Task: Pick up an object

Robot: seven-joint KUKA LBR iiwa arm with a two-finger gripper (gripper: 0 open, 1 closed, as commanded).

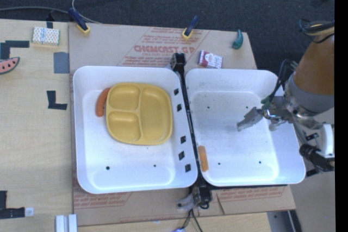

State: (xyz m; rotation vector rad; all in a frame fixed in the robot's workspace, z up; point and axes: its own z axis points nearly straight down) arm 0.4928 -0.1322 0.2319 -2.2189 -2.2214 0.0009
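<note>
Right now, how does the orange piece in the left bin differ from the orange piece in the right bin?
The orange piece in the left bin lies by the left edge of the yellow divided plate, partly tucked against it; the orange piece in the right bin lies in the open by the divider. The left one looks more reddish, the right one paler orange. The gripper hovers over the right bin, nearer the right piece. Both are small, elongated and lie flat.

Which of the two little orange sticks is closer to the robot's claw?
The orange stick in the right bin's lower-left corner. The other stick lies in the left bin, beside the yellow plate, far from the gripper.
</note>
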